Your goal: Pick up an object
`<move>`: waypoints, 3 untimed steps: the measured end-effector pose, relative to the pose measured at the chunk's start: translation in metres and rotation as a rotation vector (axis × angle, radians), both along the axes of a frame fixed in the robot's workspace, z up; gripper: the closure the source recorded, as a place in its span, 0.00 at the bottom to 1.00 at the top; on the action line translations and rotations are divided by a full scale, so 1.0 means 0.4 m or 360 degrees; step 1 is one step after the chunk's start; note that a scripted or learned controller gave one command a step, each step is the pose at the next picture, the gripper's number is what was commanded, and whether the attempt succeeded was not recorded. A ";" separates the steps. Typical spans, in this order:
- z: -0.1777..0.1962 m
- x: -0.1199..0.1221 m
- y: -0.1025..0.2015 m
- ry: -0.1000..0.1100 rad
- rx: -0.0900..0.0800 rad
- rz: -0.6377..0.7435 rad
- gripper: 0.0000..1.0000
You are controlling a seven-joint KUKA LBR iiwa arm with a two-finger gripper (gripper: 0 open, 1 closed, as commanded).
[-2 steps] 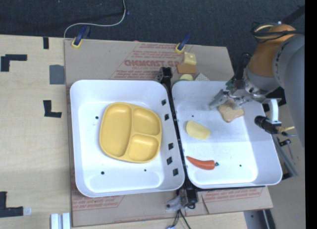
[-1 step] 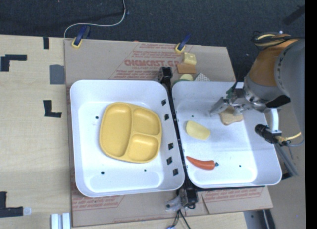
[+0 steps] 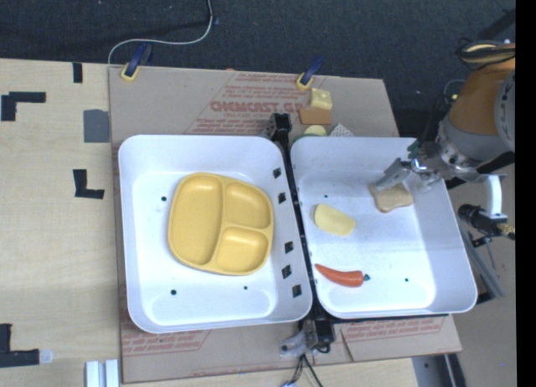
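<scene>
The bread (image 3: 393,199) lies at the right bin's (image 3: 419,293) upper right, under the claw (image 3: 395,178); its grip is unclear.

Glossy white plastic bins (image 3: 142,209), smooth yellow plastic tray (image 3: 221,224) (slight sheen), matt brown cardboard sheet (image 3: 243,100), pale wood-look bench (image 3: 50,251)

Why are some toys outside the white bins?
Three small pieces sit on the cardboard behind the bins: a yellow block atop a tan block, and a pale round piece beside the right-hand white bin. They look strayed; why isn't visible. Nothing looks spilled or broken.
</scene>
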State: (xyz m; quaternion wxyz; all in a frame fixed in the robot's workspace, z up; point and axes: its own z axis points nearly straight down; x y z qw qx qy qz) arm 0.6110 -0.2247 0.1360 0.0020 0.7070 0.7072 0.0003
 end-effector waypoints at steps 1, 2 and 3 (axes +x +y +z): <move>-0.121 0.022 0.038 -0.0001 -0.0005 0.0002 0.00; 0.056 -0.010 0.000 -0.0003 -0.0001 0.0000 0.00; -0.123 0.006 0.031 -0.0002 -0.0009 0.0002 0.00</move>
